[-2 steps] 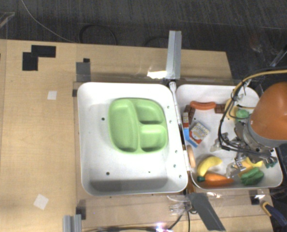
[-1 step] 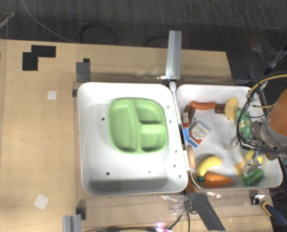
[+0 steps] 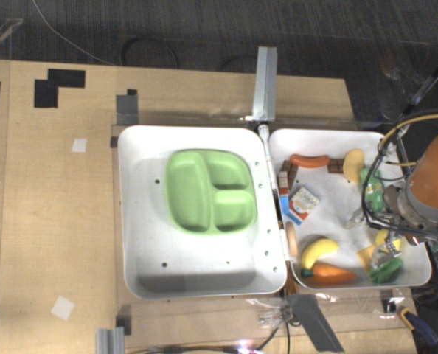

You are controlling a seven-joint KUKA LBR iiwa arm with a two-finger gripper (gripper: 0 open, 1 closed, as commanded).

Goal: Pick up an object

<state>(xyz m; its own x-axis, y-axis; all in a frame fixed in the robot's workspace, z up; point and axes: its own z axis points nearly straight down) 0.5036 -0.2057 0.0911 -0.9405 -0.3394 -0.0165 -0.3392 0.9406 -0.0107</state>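
White plastic is walling both bins, and you are working over the right bin (image 3: 316, 140), where the grey arm with its orange band is reaching in from the right and the pincer (image 3: 385, 245) is hanging low at that bin's right end, amid cables. You cannot tell from this view how the pincer is set, and nothing is showing clearly as gripped. For the pick, you are best off choosing a piece lying apart from the others: the yellow banana (image 3: 317, 251) near the front wall is touching the orange carrot (image 3: 335, 274), so a descent there is risking a nudge of both. The green piece (image 3: 385, 271) and a small yellow item (image 3: 369, 254) are sitting right beside the pincer, crowded into the corner, which is likely leaving little room against the wall. Further back, a sausage-like red piece (image 3: 309, 161) is lying along the rear wall, a pale yellow fruit (image 3: 354, 164) is resting just right of it, and a small printed packet (image 3: 302, 200) is lying near the middle. The left bin (image 3: 138, 198) is carrying a green divided tray (image 3: 208, 190), sitting near its middle on the wooden counter (image 3: 49, 220).
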